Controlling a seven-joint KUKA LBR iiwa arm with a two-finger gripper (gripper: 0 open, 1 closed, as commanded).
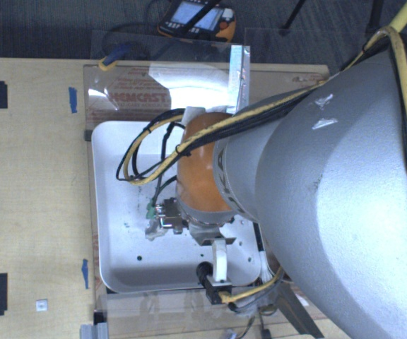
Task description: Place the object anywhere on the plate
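Camera view looks down on a white bin [108,189] with the grey arm [316,189] reaching over it and covering most of its floor. The gripper [189,221] sits low in the bin under the orange band [200,164], but the wrist hides it, so I cannot tell whether it is released, clenched or grasping anything. The object and the plate are not to be made out, being presumably under the arm, so how the object will handle and where to grip it cannot be judged. Black and yellow cables [143,150] loop beside the wrist and could catch. The bin's left wall and near rim stand close by, and the bare floor by that left wall is the open room.
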